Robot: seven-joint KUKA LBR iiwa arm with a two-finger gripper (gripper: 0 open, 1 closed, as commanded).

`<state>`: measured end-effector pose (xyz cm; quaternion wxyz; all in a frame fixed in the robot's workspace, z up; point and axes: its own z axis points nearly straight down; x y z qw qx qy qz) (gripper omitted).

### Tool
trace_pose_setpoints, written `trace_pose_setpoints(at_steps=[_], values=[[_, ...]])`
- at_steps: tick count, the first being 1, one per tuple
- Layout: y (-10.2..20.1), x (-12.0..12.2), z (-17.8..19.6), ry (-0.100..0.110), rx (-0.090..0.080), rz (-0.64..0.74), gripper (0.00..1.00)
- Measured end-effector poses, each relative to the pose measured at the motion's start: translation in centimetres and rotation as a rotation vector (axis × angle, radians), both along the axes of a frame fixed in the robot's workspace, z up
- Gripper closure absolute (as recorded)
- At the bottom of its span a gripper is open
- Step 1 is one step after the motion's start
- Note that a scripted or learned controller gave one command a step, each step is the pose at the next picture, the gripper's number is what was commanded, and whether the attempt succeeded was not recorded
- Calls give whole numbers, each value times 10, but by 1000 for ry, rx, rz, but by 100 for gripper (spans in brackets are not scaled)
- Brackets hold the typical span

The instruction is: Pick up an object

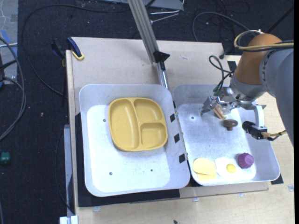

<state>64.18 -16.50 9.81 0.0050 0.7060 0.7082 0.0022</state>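
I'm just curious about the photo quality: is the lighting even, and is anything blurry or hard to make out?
Camera view: light is soft and fairly even, with no strong glare on the white bins; the yellow divided plate is sharp, with faint shadows in its compartments; the gripper is small, cluttered and slightly soft, so its fingers are unclear; the floor around the bench falls off into darkness.

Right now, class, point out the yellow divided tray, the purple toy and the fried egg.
yellow divided tray (122, 120), camera view, large left compartment.
purple toy (245, 160), camera view, its top.
fried egg (231, 168), camera view, the yolk.
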Motion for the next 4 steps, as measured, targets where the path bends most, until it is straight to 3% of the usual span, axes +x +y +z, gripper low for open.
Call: trace_pose_setpoints(at_steps=[1,2,3,4], values=[[-4,2,17,-8,-8,-1,100],[0,6,79,5,3,0,100],[0,7,108,6,3,0,100],[49,-10,123,10,5,3,100]])
